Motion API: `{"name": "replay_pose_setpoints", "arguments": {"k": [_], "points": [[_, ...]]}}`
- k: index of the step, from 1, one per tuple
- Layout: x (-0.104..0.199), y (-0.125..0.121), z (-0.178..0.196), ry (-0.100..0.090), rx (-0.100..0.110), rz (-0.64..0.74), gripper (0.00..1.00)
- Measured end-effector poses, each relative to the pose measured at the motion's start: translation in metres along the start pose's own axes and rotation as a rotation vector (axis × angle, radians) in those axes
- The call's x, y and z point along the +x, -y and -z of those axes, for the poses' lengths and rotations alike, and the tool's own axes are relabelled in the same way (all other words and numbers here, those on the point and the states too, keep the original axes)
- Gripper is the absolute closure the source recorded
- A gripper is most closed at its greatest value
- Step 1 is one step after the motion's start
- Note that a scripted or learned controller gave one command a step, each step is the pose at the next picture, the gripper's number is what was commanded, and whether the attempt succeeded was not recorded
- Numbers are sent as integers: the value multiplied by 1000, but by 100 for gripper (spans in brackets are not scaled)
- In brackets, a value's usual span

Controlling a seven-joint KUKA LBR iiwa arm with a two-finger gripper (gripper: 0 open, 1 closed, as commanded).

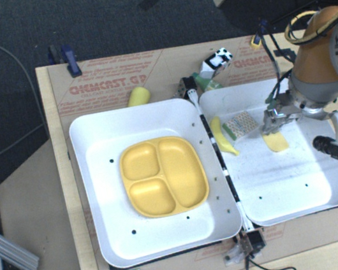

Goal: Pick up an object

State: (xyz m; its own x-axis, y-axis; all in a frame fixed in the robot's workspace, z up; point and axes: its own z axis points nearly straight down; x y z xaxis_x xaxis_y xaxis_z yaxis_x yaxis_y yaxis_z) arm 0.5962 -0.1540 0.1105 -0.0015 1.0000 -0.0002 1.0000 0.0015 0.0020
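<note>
The jaws [274,120] hang low over the right bin [309,194], just above a pale yellow block [276,142]; whether they are spread or clenched I cannot tell. Beside it lie a curved yellow banana [222,137] and a speckled grey pad [241,124]. The left bin [98,176] holds a glossy yellow divided plate [163,176]. Both bins sit on a cardboard-covered tabletop [59,99] over dark carpet.

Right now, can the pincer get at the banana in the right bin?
Probably yes. The pincer hangs over the right bin by a pale yellow block. The banana lies along the bin's left wall beside a patterned pouch; the wall may crowd a grasp.
</note>
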Motion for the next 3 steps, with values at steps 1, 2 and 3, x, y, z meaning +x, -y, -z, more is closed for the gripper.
{"name": "replay_pose_setpoints", "arguments": {"k": [1, 2, 3], "points": [[-23, 18, -24, 0, 0, -1, 100], [-70, 55, 34, 2, 0, -2, 100], [-9, 28, 66, 0, 0, 0, 100]]}}
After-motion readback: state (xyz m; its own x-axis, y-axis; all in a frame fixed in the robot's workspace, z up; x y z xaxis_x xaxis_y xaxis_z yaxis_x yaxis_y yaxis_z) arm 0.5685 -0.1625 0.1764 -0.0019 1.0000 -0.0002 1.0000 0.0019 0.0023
